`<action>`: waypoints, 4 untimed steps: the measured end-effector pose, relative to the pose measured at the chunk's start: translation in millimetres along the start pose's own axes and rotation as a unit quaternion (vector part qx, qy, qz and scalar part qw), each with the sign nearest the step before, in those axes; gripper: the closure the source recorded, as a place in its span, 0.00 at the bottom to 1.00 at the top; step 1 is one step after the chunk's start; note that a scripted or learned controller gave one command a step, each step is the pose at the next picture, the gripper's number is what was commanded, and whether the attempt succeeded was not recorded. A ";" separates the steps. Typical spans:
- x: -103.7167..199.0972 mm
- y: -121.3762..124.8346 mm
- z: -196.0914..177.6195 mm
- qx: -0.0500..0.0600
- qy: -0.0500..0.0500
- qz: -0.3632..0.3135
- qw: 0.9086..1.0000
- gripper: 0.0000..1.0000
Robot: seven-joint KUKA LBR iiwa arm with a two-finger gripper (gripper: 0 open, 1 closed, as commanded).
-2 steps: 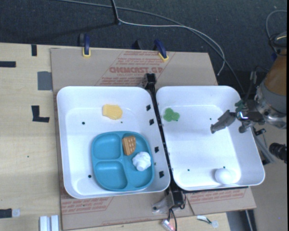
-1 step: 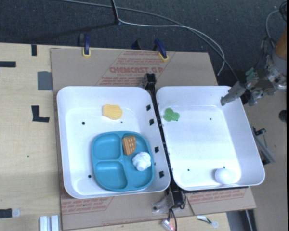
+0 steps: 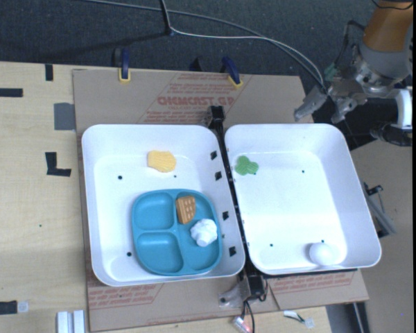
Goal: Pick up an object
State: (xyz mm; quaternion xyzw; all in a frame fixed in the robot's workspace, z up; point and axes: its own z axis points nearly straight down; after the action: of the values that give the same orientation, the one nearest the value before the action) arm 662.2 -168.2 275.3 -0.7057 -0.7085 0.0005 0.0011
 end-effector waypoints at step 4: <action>63.2 -10.3 190.7 -0.002 -0.001 0.001 1.000 0.00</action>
State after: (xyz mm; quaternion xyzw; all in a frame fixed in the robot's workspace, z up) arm 651.2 -104.9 84.7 -0.7065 -0.7078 -0.0002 -0.0004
